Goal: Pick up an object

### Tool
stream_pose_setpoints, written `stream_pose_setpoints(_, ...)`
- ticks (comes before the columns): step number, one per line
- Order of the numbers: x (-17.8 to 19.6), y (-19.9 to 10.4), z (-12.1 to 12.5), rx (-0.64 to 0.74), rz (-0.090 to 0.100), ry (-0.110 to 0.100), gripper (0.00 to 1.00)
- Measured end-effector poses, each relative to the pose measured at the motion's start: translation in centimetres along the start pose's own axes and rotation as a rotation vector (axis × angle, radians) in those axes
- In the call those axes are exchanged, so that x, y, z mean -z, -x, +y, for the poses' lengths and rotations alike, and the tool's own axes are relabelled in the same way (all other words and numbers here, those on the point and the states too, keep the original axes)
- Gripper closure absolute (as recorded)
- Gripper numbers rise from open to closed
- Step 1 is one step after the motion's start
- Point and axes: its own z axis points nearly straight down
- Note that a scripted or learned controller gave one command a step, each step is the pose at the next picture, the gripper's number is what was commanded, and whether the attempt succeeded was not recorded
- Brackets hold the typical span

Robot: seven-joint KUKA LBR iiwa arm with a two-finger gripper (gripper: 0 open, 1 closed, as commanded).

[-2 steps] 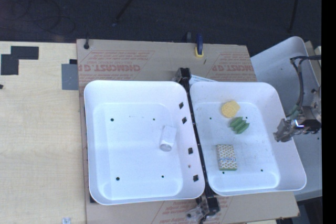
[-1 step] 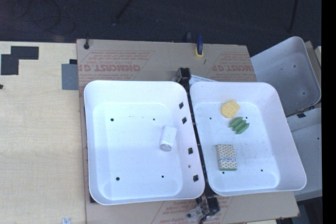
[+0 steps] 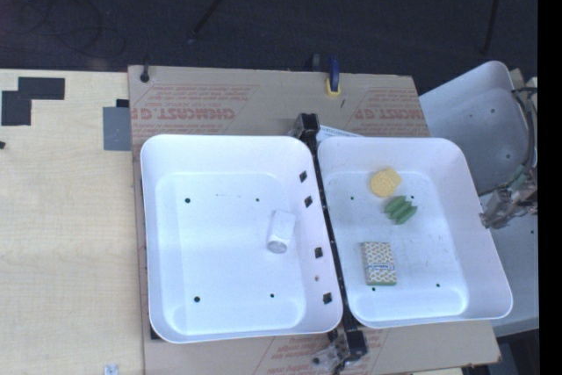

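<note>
1. At the right edge of the camera view, just outside the right bin (image 3: pixel 474 189), sits what looks like the gripper (image 3: pixel 505 208), a small tangle of metal and cable; it is too small and blurred to tell whether it is spread or closed, and nothing can be seen in it.
2. Nearest to it, inside the right bin, lie three candidates: a green object (image 3: pixel 400 210), a yellow round object (image 3: pixel 385 182) just above it, and a patterned flat box (image 3: pixel 379 263) lower down, apart from the other two.
3. Farther off, in the left bin (image 3: pixel 167 189), a white cylinder (image 3: pixel 281 232) lies on its side, alone and well away from the walls.
4. My judgement: no object has been chosen yet, so the step in hand is the approach.
5. Doing it well probably means picking a piece with free space round it. The box and the cylinder are isolated; the green and yellow pieces sit close together, so a descent there risks nudging the neighbour.
6. The cylinder may roll if struck off-centre, so come straight down over its middle.
</note>
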Motion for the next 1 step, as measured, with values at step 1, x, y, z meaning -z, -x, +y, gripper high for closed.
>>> stream_pose_setpoints(1,1.90,0.21,0.11,0.000,-0.006,0.013,1.00)
